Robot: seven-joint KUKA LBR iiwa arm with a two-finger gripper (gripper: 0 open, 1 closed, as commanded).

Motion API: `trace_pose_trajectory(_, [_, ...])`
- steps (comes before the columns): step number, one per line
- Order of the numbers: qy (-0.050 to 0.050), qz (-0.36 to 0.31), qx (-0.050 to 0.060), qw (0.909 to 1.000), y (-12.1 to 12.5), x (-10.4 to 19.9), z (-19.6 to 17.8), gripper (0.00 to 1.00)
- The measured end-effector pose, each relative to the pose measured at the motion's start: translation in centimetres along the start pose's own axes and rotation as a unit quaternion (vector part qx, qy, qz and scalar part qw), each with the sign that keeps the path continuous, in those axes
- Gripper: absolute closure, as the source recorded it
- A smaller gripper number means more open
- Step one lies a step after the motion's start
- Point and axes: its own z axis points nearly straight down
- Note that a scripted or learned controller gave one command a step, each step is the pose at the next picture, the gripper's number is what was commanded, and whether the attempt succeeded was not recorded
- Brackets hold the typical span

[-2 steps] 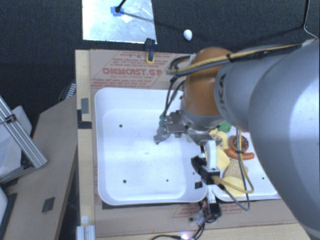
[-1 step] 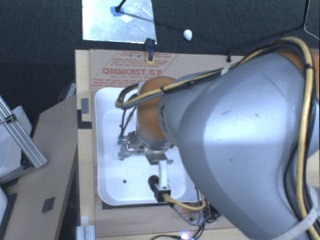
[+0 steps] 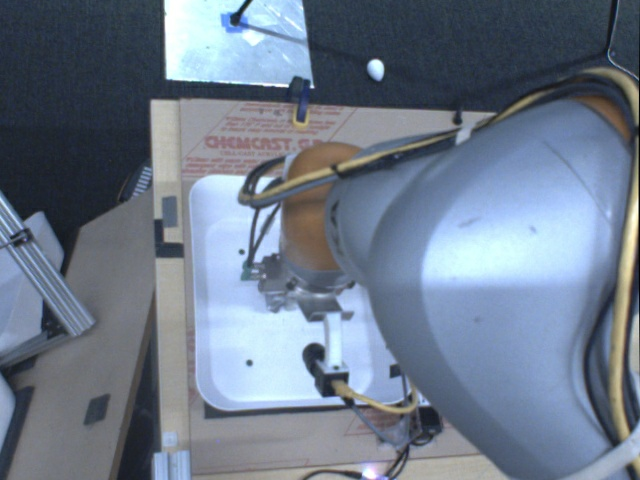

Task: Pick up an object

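End effector [image 3: 300,300] hangs over the left bin [image 3: 215,268] — arm [image 3: 480,268] above.

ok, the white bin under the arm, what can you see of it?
The white bin is shallow and glossy like moulded plastic, with rounded corners and a raised rim. It lies flat on a brown cardboard sheet printed in red. A few dark specks dot its floor. The grey arm hangs over its middle, hiding its right side.
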Motion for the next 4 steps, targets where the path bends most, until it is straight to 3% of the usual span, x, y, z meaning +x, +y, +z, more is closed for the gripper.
trace_pose_trajectory(1, [0.001, -0.003, 0.000, 1.0000, -4.8, 3.8, -4.7, 1.00])
trace_pose_trajectory(2, [0.004, -0.001, -0.008, 1.0000, -4.4, 4.0, -19.8, 1.00])
trace_pose_trajectory(3, [0.000, -0.001, -0.002, 1.0000, -3.1, 3.9, -19.8, 1.00])
trace_pose_trajectory(4, [0.001, -0.001, -0.004, 1.0000, 1.5, 3.9, -23.9, 1.00])
